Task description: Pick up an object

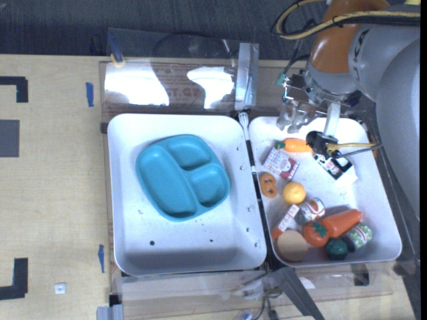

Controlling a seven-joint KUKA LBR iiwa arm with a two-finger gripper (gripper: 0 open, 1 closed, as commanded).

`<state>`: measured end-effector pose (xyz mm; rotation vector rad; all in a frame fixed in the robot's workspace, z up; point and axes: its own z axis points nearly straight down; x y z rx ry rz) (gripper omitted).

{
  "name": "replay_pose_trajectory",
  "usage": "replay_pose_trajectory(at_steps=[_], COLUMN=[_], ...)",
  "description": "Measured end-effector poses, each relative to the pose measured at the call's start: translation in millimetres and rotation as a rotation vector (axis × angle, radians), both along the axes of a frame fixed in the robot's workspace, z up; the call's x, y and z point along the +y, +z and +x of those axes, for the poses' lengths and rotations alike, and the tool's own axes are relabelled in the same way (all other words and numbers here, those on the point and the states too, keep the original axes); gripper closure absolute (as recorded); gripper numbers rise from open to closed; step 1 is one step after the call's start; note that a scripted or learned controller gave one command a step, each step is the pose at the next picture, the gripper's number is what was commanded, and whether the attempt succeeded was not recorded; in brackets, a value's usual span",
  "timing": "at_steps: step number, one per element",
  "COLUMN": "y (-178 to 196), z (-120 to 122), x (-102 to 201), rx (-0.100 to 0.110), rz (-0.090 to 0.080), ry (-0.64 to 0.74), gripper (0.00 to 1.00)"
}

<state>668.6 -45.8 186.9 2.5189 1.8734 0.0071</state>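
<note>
My gripper hangs over the far left corner of the right bin, its fingers open with nothing between them. Just below it lies a small orange carrot, apart from the fingertips. A red and white packet sits a little nearer, with a yellow lemon and a small orange piece beyond that. A black and white object lies to the right of the small carrot.
The near end of the right bin holds a large carrot, a red tomato-like piece, a green item and a beige round piece. The left bin carries a blue divided plate. The arm fills the upper right.
</note>
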Motion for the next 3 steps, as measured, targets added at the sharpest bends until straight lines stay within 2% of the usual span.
replay_pose_trajectory(at_steps=[1,2,3], y=[61.1,-5.4,83.6], z=[-17.3,-51.8,-80.1], x=[-50.6,21.0,-40.3], rx=[0.000,0.014,0.001], rz=[-0.004,0.001,-0.003], ry=[0.142,0.091,0.074], gripper=[1.00,1.00,1.00])
